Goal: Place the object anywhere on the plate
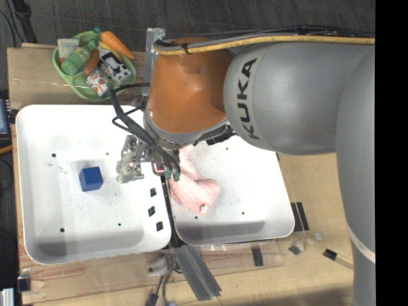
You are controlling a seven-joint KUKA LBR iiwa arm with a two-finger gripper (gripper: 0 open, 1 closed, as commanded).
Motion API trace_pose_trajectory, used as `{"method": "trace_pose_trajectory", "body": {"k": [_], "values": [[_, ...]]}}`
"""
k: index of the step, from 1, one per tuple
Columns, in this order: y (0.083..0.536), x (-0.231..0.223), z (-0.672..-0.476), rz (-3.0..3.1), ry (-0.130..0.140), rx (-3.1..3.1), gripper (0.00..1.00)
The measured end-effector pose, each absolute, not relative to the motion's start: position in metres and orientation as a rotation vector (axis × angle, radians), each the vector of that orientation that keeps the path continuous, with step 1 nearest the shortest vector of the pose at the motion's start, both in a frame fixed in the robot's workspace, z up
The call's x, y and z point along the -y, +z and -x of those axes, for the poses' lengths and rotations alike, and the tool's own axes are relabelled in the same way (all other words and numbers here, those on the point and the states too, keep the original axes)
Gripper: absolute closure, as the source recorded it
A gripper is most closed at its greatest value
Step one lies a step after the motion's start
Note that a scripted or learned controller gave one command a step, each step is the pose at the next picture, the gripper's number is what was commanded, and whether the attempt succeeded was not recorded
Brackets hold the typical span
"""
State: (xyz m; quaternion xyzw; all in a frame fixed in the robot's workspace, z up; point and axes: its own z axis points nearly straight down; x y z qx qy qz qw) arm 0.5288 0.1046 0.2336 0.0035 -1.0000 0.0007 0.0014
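Observation:
A blue cube [91,178] rests on the floor of the left bin [38,132], left of centre. My gripper [131,166] hangs over the same bin near its right wall, about a cube's width to the right of the cube and apart from it. A pink, flat, uneven-edged thing [196,189] lies in the right bin [268,196] near its left wall; its upper part is hidden under the arm's orange band [185,88]. I cannot make out whether this pink thing is the plate.
A green bowl [71,81] of toy food, with a carrot and small packets, stands on the bench behind the left bin. The big grey arm [299,81] covers the back of the right bin. Cables loop beside the wrist.

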Motion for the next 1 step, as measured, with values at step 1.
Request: {"method": "trace_pose_trajectory", "body": {"k": [1], "values": [[0.2336,-0.1044,-0.5289,-0.01,0.002,3.139,0.0]]}}
